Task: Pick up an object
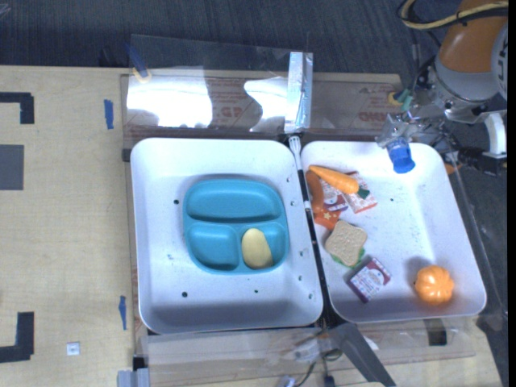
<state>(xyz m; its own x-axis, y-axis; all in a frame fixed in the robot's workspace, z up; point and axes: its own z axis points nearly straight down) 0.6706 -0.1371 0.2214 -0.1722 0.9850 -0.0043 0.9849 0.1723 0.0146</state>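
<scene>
The tool (401, 127) is hovering at the far rim of the right bin (459, 216), and a small blue object (402, 157) is hanging just below it, over the bin's far corner. Whether the tool is gripping that blue object or merely sitting above it cannot be told from this slanted view, nor how far the tool is spread. If the blue object is being carried, the pick is nearly finished and only a clear lift is remaining; if it is resting on the bin floor, the grasp itself is still to be made.

Taking the right bin as the landmark: inside it, near its left wall, an orange carrot (334, 178) is lying across some orange-and-white packets (339, 204). Toward the near side of those, a slice of toy bread (347, 243) is resting, and a small dark red packet (369, 280) is sitting nearer the front rim. An orange pumpkin-like fruit (434, 285) is occupying the front right corner.

Just left of the right bin, touching it along the shared edge, the left bin (153, 240) is holding a teal divided tray (230, 208). A yellow lemon-like piece (257, 248) is lying in the tray's near right compartment. Both bins are standing on the table (56, 216).
</scene>
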